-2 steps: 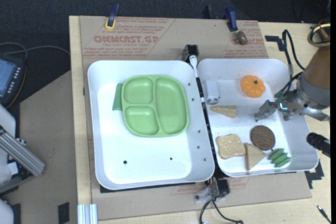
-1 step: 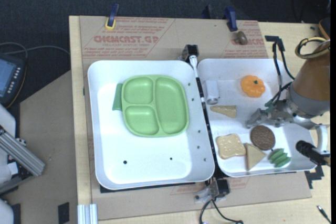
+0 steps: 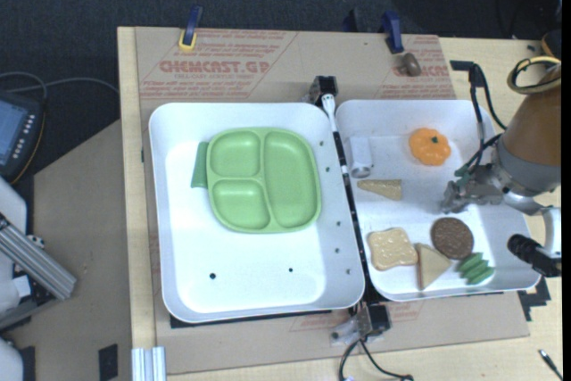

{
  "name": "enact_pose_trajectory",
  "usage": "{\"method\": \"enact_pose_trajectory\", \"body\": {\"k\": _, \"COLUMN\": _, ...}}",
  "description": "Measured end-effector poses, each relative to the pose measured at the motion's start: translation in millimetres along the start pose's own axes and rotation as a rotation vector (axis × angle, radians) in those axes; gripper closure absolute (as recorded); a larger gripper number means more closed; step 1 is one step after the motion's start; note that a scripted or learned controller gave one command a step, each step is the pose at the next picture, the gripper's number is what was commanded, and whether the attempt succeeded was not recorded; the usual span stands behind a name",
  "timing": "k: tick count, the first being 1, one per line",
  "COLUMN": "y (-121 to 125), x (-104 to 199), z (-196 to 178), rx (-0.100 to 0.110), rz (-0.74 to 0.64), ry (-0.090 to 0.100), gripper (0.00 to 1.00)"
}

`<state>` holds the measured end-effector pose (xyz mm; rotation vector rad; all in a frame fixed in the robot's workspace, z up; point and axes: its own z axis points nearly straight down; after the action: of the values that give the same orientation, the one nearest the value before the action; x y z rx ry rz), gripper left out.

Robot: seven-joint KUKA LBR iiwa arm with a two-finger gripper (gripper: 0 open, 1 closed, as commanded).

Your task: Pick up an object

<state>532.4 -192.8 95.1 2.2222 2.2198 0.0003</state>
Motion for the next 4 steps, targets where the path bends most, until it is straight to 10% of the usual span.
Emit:
{"method": "enact_pose_trajectory", "body": {"k": 2, "y": 5, "x": -2, "z": -105, "rx": -0.006, "rz": -0.001, "ry": -0.003, "gripper": 1.00}}
{"method": "enact_pose_trajectory", "body": {"k": 4, "y": 31, "x": 35, "z": -129, "rx": -0.003, "rz": -0.005, "ry": -0.001, "gripper": 1.00}}
